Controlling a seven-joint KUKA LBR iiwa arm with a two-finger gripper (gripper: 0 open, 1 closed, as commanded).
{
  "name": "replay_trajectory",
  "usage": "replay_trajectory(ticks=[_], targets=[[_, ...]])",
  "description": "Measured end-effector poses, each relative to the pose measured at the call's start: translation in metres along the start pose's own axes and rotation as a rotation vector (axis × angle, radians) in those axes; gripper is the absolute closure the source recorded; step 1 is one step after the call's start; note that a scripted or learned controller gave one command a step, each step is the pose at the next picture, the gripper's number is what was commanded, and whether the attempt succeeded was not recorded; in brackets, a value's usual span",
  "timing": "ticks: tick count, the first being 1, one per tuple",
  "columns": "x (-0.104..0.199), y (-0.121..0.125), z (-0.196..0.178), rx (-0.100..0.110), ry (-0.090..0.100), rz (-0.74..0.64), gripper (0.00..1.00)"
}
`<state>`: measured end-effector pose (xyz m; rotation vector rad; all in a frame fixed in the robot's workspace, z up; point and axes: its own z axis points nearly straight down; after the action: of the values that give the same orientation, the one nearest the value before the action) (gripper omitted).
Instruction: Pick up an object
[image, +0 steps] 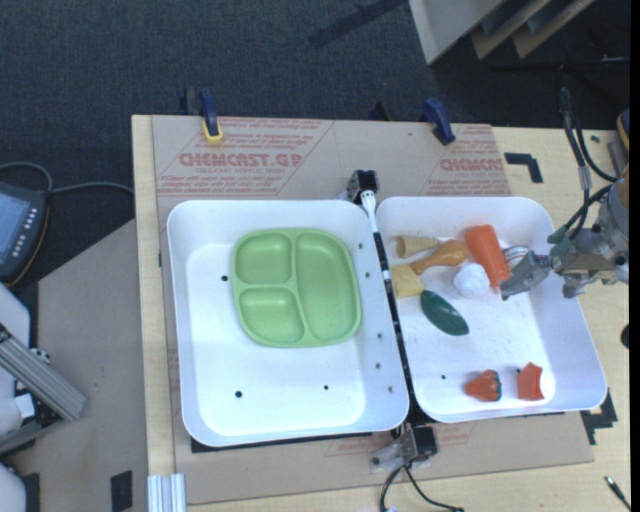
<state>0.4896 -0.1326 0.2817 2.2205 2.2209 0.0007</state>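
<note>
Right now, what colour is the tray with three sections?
Light green tray, in the camera view.

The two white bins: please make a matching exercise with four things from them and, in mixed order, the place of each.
Things:
1. green divided plastic plate
2. orange cylinder-shaped toy
3. dark green oval leaf-shaped piece
4. small red-orange block

Places:
A. right bin, near its front rim
B. left bin
C. right bin, near the gripper
D. right bin, towards the divider between the bins

Pairs: 1-B, 2-C, 3-D, 4-A
</note>
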Motion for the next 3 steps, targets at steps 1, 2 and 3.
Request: replay_trajectory(ticks=[1, 2, 3], targets=[[0.001, -0.006, 0.062, 0.009, 0.003, 0.001, 0.0], [-0.008, -0.008, 0.111, 0.008, 0.002, 0.002, 0.0], [-0.006, -0.019, 0.16, 0.008, 0.003, 0.001, 0.0]])
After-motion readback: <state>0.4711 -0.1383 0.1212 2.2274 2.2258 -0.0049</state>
